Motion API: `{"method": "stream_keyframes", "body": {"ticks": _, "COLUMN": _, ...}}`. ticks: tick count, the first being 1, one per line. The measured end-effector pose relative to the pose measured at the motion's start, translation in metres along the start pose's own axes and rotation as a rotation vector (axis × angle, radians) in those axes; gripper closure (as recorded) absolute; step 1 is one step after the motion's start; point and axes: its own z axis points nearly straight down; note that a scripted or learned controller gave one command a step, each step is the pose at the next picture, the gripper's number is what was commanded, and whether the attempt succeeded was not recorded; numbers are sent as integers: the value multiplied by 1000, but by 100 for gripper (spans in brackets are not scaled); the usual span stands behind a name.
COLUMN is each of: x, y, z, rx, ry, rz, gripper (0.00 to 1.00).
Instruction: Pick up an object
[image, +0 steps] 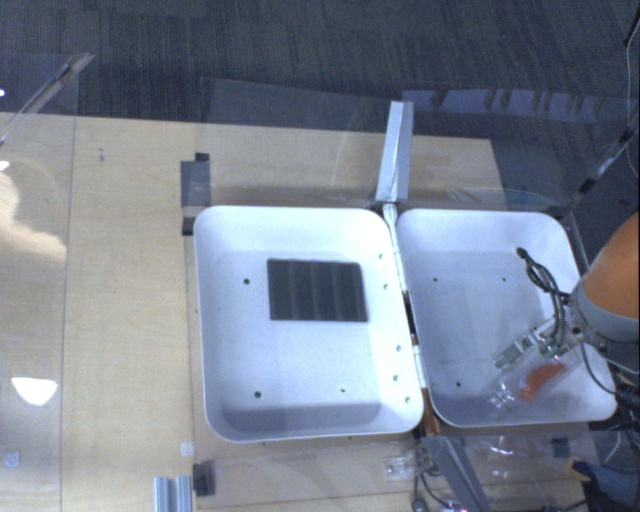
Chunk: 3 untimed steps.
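Near the right bin's (470, 240) near-right corner lies an orange object (544, 379), with the gripper (520, 352) just beside it; whether it is closed I cannot tell. It should descend centred over the object before closing, away from the wall.

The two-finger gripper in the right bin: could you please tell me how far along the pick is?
Done: the grey arm's two-finger gripper has reached down into the shallow white right bin. In hand: it sits right beside a small orange object; I cannot tell whether it is gripped. Left: a confirmed grasp and the lift.
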Motion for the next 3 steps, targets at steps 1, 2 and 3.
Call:
{"method": "stream_keyframes", "body": {"ticks": 1, "x": 0, "y": 0, "z": 0, "rx": 0, "ry": 0, "rz": -69, "gripper": 0}}
{"method": "stream_keyframes", "body": {"ticks": 2, "x": -1, "y": 4, "z": -12, "rx": -8, "ry": -6, "rz": -69, "gripper": 100}}
{"method": "stream_keyframes", "body": {"ticks": 3, "x": 44, "y": 19, "z": -44, "rx": 8, "ry": 7, "rz": -72, "gripper": 100}}
